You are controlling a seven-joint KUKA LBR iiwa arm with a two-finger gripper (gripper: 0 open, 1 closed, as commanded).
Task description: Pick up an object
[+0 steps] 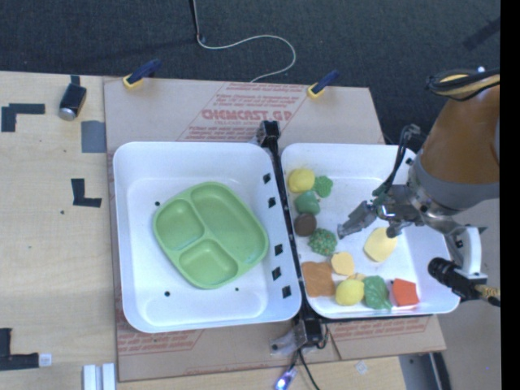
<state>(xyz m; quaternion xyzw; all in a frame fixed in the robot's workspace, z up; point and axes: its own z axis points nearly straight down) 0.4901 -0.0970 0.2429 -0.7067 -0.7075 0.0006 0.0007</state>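
Note:
My gripper (366, 230) hangs over the middle of the right bin (357, 162), its jaws spread open with nothing between them. The left fingertip (342, 231) points toward a green broccoli piece (322, 241). A pale yellow food piece (379, 245) lies just below the right finger; whether they touch I cannot tell. More toy food lies in this bin: a yellow lemon (301, 179), a brown ball (305, 223), a yellow fruit (350, 291) and a red-orange block (405, 292).
The left bin (138, 169) holds a green divided plate (211, 234). A black divider with clips (278, 210) runs between the bins. Green pieces (323, 187), (375, 292) and an orange-brown slab (318, 279) crowd the right bin's left and front sides.

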